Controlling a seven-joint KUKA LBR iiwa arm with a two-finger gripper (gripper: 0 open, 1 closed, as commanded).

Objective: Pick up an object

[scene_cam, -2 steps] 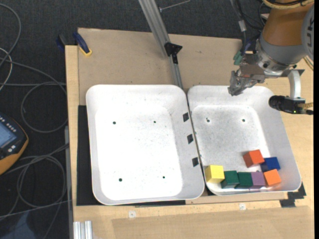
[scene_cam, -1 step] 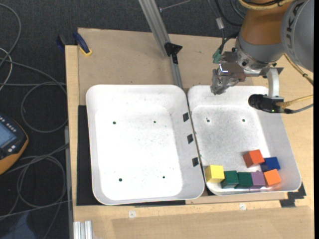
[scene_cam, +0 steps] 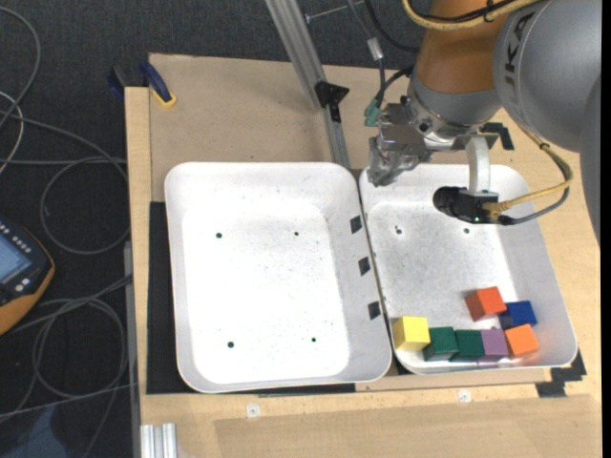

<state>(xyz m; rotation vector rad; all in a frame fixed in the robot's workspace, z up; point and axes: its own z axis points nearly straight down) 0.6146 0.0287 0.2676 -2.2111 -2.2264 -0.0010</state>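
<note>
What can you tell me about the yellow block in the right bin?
The yellow block is a small cube, matte, plain-faced, looking like painted wood or foam. It sits flat on the floor of the right bin at its near left corner, close to the rim. It is the leftmost of the cluster, beside or touching the dark green block. The pincer is far from it.
</note>
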